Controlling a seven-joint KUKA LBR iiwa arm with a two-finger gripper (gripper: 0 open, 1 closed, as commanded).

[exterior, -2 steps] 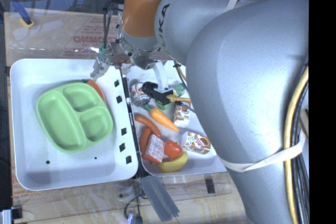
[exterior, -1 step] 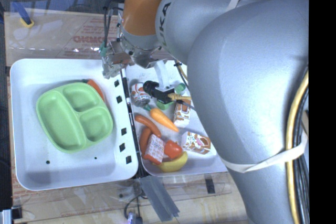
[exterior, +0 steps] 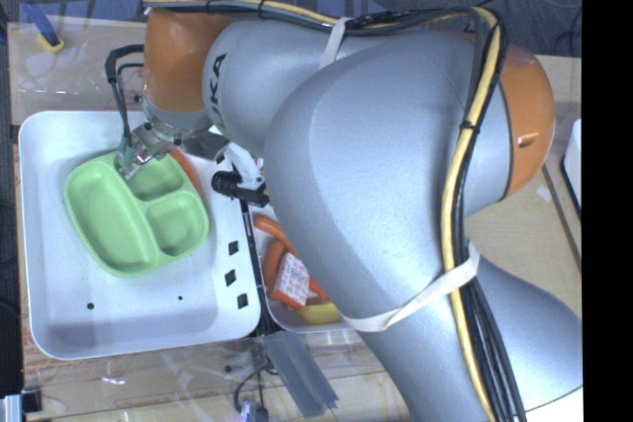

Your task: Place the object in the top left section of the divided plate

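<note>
A light green divided plate (exterior: 119, 222) lies in the left white bin (exterior: 59, 311). It has one long section on its left and two smaller ones on its right. My gripper (exterior: 136, 153) hangs over the plate's upper edge, at the rim of the upper small section (exterior: 158, 181). It is small and partly hidden by the wrist, and I cannot make out anything held in it. A thin orange thing (exterior: 184, 169) shows just right of the plate's upper rim, under the wrist.
The grey arm (exterior: 396, 163) covers most of the right bin. In the visible strip of that bin lie an orange item (exterior: 269, 234), a red and white packet (exterior: 293, 280) and a yellow item (exterior: 318, 313). Bare white floor surrounds the plate below and to its left.
</note>
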